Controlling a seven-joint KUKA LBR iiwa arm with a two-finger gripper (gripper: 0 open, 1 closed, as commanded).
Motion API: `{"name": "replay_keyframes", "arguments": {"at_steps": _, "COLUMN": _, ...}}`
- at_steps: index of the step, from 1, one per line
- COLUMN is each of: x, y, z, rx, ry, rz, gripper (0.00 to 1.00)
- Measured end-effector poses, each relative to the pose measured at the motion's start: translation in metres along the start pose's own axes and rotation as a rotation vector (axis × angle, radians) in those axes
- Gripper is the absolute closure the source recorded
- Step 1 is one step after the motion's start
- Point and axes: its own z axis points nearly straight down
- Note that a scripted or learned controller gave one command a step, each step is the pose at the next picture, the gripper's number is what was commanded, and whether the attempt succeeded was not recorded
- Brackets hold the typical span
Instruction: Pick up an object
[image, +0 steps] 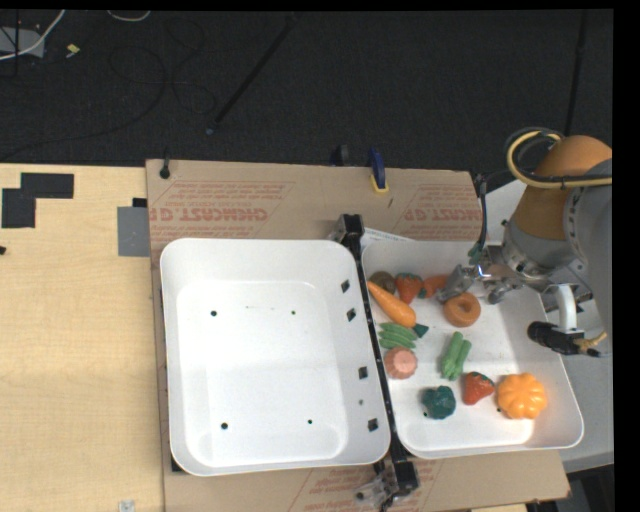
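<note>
Pincer (470, 283) perhaps touching brown donut (462, 310).

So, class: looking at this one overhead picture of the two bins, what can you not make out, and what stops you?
- Gripper, camera view: too small and cluttered to tell how it stands against the brown donut-like toy.
- Arm: cut off by the right edge.
- Small dark toy behind the carrot: too small and dim to identify.
- Clamp at the bench's front: cut off by the bottom edge.
</note>
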Motion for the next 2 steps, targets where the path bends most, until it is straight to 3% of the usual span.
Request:
{"name": "replay_keyframes", "arguments": {"at_steps": 1, "x": 0.001, "y": -0.002, "z": -0.009, "rx": 0.006, "ry": 0.002, "rz": -0.003, "gripper": 1.0}}
{"name": "replay_keyframes", "arguments": {"at_steps": 2, "x": -0.006, "y": 0.0, "z": -0.024, "rx": -0.001, "ry": 0.001, "rz": -0.002, "gripper": 1.0}}
